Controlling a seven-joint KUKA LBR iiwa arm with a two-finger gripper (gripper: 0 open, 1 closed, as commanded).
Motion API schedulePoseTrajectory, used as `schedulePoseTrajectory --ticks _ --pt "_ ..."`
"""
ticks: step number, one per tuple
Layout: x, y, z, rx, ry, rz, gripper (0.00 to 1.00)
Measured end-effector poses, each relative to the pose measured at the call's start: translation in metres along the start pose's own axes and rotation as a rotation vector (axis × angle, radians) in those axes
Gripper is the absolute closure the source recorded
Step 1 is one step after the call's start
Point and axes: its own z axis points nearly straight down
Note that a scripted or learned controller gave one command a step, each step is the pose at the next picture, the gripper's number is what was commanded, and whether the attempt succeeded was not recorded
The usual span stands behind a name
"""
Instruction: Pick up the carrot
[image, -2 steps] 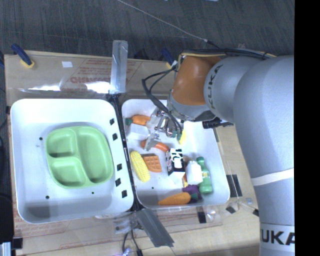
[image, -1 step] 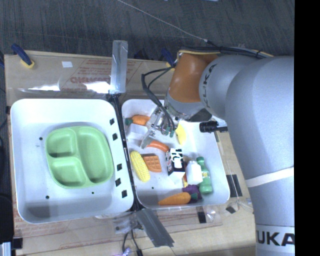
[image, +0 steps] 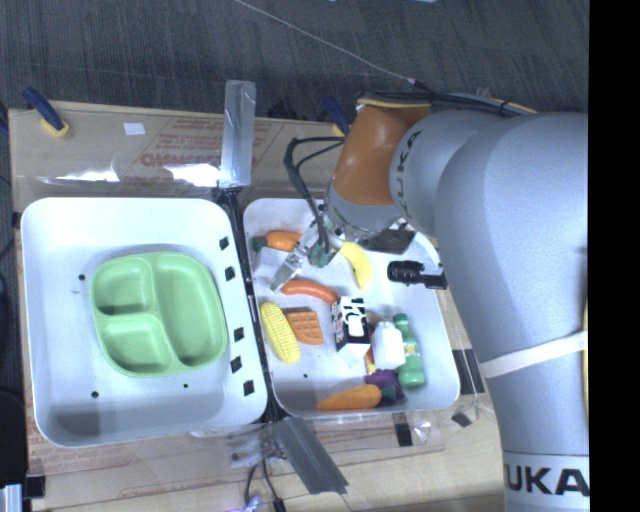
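**Above the right bin: align before descending**

Claw (image: 296, 262) hangs open, holding nothing. Carrot (image: 349, 398) lies well apart, at the right bin's (image: 441, 330) near wall, beyond sausage (image: 309, 291) and corn (image: 279, 331). Travel there, straddle its width, then close.

We see an orange carrot (image: 350, 398), yellow corn (image: 280, 332), a yellow banana (image: 357, 264) — and a pale green plate (image: 158, 312) in a white bin (image: 50, 300). Beside the carrot sits something purple, perhaps grapes (image: 383, 384).
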Motion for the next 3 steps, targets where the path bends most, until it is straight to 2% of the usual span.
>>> schedulePoseTrajectory --ticks 1,2,3 --pt "-0.003 0.002 -0.012 -0.006 -0.018 -0.008 1.00" --pt "0.060 0.065 -0.116 -0.029 -0.051 -0.097 1.00" --pt "0.171 0.152 -0.113 -0.020 -0.031 0.023 1.00"
